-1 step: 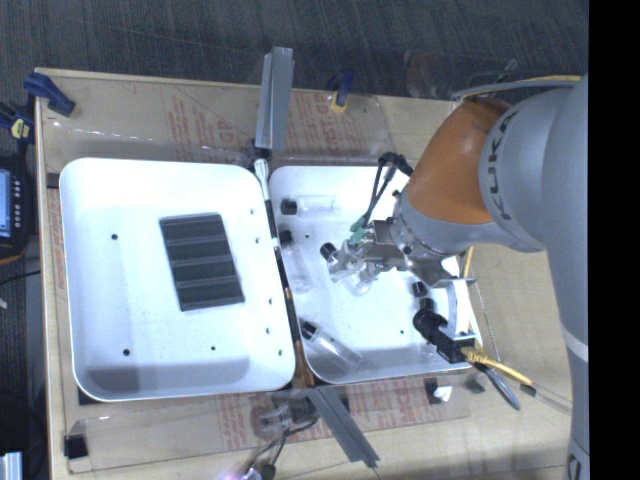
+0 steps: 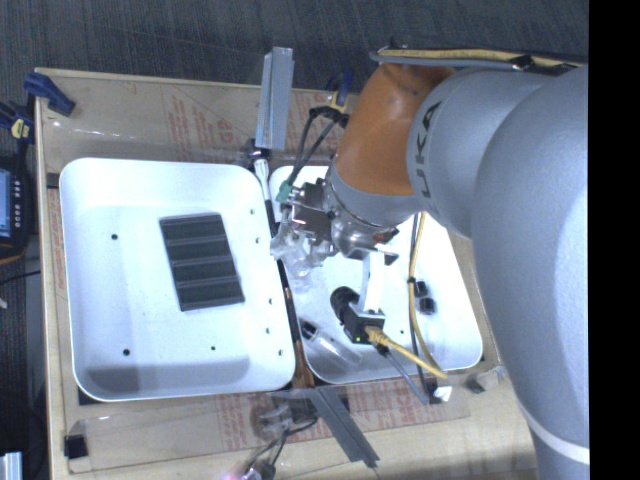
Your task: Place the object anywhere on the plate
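Dark grey ribbed plate (image 2: pixel 202 261), white bins (image 2: pixel 90 183)

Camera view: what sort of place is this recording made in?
Probably a robot lab test bench, not a home or shop. A wooden board bears two white bins, a grey and orange arm reaches over the right bin, with loose cables.

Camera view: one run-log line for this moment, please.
arm: over right bin | gripper: low at right bin's left edge, grasp unclear | dark ridged plate: left bin, nothing on it | status: not yet placed
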Robot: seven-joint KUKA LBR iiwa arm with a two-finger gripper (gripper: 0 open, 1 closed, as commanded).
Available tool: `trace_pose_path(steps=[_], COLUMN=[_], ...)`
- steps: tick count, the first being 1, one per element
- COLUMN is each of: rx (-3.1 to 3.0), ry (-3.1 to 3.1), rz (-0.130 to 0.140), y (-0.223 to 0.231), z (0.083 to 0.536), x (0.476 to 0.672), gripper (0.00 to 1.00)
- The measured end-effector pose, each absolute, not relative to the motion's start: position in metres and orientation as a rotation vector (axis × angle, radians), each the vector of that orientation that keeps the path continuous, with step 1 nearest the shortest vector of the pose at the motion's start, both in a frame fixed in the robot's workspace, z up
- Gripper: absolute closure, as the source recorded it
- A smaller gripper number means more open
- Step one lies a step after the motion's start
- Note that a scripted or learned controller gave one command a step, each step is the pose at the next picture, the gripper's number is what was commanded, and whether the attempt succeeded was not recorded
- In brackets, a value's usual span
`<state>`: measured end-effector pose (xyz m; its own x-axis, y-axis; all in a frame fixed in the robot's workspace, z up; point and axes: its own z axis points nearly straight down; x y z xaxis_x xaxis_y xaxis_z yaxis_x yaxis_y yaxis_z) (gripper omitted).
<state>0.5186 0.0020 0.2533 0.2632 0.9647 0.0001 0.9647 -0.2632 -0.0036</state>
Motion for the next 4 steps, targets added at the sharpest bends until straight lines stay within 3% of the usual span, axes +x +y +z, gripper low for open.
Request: trace_pose_path(steps=[1,2,3,4], rx=[-2.442,-2.471,-2.623,-3.091], ry=[-1.973,-1.935,-1.725,-0.565], rz=[0.009,0.010,0.006,0.004], y=[0.080,0.131,0.079,0.116], z=[0.230,0.203,0.190,0.147], x=[0.476,0.562,0.591,0.602], gripper=[1.00,1.00,1.00,1.00])
